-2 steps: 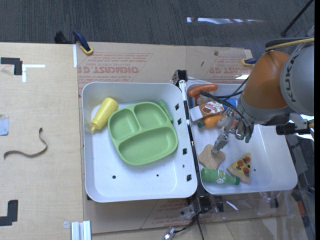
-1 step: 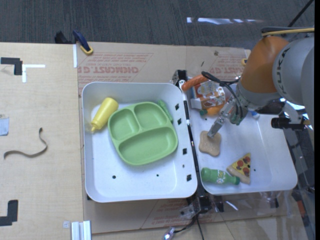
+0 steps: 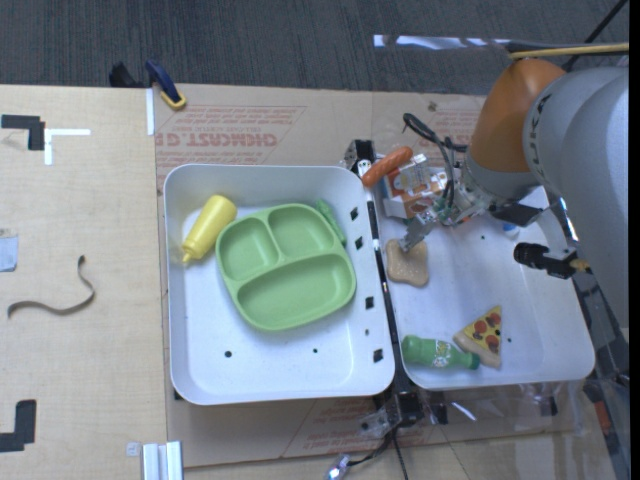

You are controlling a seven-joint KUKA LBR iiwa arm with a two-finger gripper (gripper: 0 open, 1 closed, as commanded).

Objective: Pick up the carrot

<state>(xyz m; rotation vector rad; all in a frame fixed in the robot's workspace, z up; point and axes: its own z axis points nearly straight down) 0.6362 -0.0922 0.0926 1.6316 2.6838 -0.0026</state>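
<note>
Two white bins [image 3: 270, 368] mid-frame; arm reaching in from right. Carrot [image 3: 386, 164] at right bin's upper-left corner, long axis slanting up-right, just upper-left of gripper [image 3: 415, 236]. Fingers' spread: cannot tell.

Just one fixed camera is used here, mounted above the bench [image 3: 80, 368] and angled down at a slant. Both white bins [image 3: 280, 383] are framed mid-picture from fairly far, and dark floor is seen along the top.
</note>
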